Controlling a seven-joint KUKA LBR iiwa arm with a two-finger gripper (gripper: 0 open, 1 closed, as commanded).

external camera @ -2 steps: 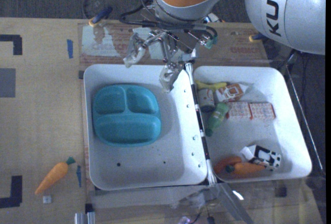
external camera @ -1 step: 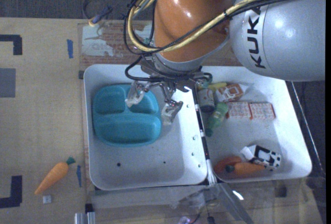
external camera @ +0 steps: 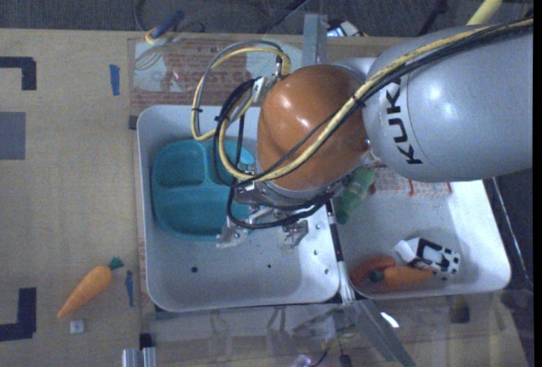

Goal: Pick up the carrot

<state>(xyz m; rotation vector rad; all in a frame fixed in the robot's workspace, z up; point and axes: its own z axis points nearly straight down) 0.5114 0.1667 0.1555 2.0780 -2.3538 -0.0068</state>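
An orange carrot (external camera: 398, 276) with a reddish piece beside it lies at the front of the right bin (external camera: 487, 221). A second carrot (external camera: 85, 290) with a green top lies on the wooden bench, left of the left bin (external camera: 148, 272). My gripper (external camera: 260, 236) hangs over the middle of the left bin, just right of a teal tray (external camera: 182, 187). Its two fingers (external camera: 227, 235) stand apart, open, with only bare white bin floor between them. Both carrots are well away from the gripper.
A black-and-white object (external camera: 434, 256) lies in the right bin next to the carrot. A green item (external camera: 357, 189) peeks out under the arm at the wall between the bins. The orange wrist band (external camera: 309, 128) and cables cover the back of the left bin.
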